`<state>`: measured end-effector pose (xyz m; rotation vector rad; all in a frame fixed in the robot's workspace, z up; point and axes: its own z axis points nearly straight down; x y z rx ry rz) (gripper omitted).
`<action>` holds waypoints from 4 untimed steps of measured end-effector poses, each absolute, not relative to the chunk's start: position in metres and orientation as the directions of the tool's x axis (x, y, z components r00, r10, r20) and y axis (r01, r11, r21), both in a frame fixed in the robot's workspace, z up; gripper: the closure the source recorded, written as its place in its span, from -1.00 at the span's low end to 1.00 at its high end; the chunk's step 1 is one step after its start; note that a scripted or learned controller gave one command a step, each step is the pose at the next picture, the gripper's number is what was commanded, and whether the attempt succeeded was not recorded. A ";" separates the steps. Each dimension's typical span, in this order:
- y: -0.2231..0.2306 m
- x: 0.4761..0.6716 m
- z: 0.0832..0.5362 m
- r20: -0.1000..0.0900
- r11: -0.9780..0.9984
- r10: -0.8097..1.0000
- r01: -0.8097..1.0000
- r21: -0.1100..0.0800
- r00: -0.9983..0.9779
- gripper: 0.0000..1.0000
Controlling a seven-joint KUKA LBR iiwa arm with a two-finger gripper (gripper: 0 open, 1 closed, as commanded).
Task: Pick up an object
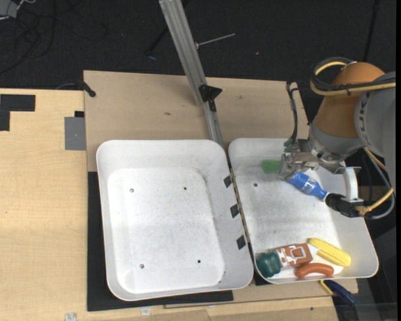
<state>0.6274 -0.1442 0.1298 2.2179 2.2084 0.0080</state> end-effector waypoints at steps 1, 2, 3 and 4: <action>-0.154 0.631 0.184 -0.001 -0.001 1.000 1.000 0.003 0.001 1.00; -0.157 0.627 0.246 -0.001 0.000 1.000 1.000 0.005 0.000 1.00; -0.158 0.628 0.292 -0.001 0.002 1.000 1.000 0.004 -0.002 1.00; -0.112 0.599 0.279 0.003 0.004 1.000 1.000 -0.005 -0.004 1.00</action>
